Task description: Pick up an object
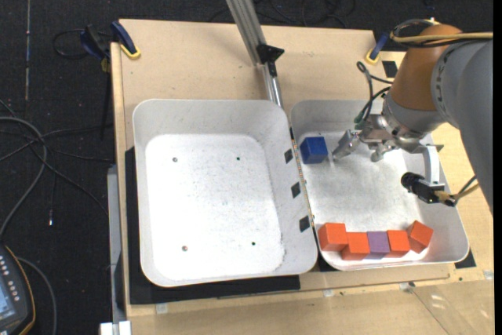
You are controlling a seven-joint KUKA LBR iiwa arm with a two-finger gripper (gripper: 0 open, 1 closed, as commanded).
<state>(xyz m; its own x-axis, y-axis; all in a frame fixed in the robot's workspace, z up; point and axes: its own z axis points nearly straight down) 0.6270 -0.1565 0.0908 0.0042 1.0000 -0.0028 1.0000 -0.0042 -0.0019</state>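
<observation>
The bench [204, 63] carries two white bins side by side. The left bin [149, 169] sits at the bench's left and centre. A metal pole [239, 0] slants down from the top of the view and ends at the gap between the bins.

The right bin [353, 192] holds all the blocks. A blue cube [314, 149] lies in its upper left corner, near the left wall. Just to the right of the cube, the claw [349, 145] hangs low over the bin floor; its fingers stand apart with nothing between them, and the cube lies beside them, not touching.

Along the near wall of the right bin, a row of blocks lies touching: an orange block [332, 235], a second orange block [358, 244], a purple block [378, 242], a third orange block [398, 241] and a tilted orange block [421, 234].

The arm [439, 86] enters from the right, orange band above the wrist.
</observation>
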